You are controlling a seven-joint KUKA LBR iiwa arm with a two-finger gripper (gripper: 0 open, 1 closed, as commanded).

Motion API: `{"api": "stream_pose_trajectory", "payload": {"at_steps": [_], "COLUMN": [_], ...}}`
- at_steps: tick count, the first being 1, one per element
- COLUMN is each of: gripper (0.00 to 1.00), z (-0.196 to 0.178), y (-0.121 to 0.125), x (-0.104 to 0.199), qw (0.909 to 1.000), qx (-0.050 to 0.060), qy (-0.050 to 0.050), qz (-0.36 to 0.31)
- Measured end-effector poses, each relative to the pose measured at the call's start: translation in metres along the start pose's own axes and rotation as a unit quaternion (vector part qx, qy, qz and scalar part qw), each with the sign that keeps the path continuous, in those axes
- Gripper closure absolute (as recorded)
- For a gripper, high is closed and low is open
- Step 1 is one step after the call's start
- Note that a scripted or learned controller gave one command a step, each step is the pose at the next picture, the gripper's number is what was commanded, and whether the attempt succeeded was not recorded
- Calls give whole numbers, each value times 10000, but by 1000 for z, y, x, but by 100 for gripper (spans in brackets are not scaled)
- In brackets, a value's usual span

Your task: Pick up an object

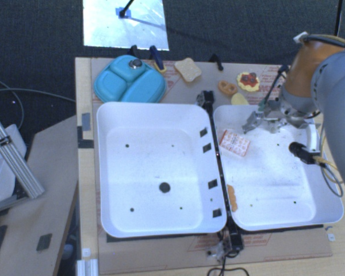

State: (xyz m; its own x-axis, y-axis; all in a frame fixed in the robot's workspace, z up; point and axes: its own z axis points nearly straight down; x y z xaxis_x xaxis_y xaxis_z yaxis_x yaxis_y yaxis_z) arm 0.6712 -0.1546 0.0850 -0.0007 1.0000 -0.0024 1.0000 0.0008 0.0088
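The gripper [254, 123] is seen low over the far part of the right bin [310, 211], at the end of the grey arm [333, 91] with its orange band. Nothing is seen between its fingers — whether they are apart or together cannot be told from here.

Just beside the gripper, toward the middle of the bench, a small pink-and-white square packet [234, 143] is lying flat on the bin floor. It is near the gripper but not touching it. A small orange piece [232, 198] is lying by the wall between the two bins. In the left bin [121, 217] a small dark round thing [164, 187] is seen.

The step in hand is judged to be the reach: nothing is picked up yet. For the next move, the gripper would need to be slid over the packet, lowered and closed on it — a flat thing like that may be hard to pinch.
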Motion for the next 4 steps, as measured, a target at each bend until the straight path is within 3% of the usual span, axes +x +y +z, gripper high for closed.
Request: {"api": "stream_pose_trajectory", "payload": {"at_steps": [1,2,3,4], "gripper": [0,0,0,0], "z": [-2,0,-66,-119], "y": [-1,-1,0,0], "x": [-25,66,72,55], "qw": [10000,10000,10000,10000], "qx": [8,28,1,3], "qy": [4,32,11,4], "qz": [0,-54,-30,2]}}
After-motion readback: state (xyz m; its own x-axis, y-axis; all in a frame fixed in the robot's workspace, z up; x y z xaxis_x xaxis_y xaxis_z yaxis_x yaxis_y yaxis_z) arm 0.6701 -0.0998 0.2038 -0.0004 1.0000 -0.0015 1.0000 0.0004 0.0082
